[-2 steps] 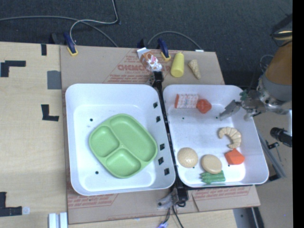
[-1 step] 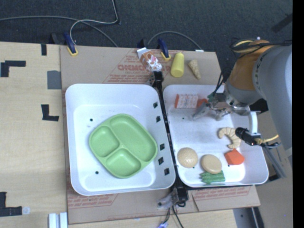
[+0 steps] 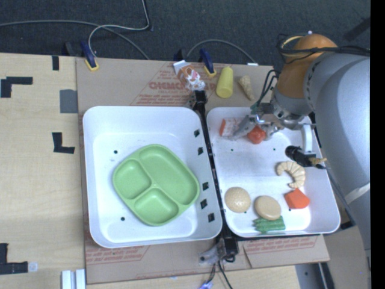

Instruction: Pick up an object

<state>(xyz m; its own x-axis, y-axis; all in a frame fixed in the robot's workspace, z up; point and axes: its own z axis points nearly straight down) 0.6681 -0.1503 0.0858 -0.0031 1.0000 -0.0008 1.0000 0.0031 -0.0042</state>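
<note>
My gripper [image 3: 249, 127] is low in the far part of the right bin [image 3: 240, 161], reaching in from the right. A small red round object [image 3: 257, 136] lies right under it, touching or nearly touching it. A red-and-white piece [image 3: 222, 127] lies just to its left. Further toward the front of the bin lie a croissant [image 3: 293, 171], an orange-red block [image 3: 297, 198], two tan buns [image 3: 237, 199] [image 3: 267, 207] and a green piece [image 3: 269, 224].
The left bin [image 3: 102, 131] holds a green divided plate [image 3: 156, 183]. Behind the bins on the cardboard lie a yellow bottle [image 3: 224, 82], a beige cone [image 3: 246, 87] and a small packet [image 3: 189, 76]. The arm's grey body [image 3: 343, 119] covers the right bin's right side.
</note>
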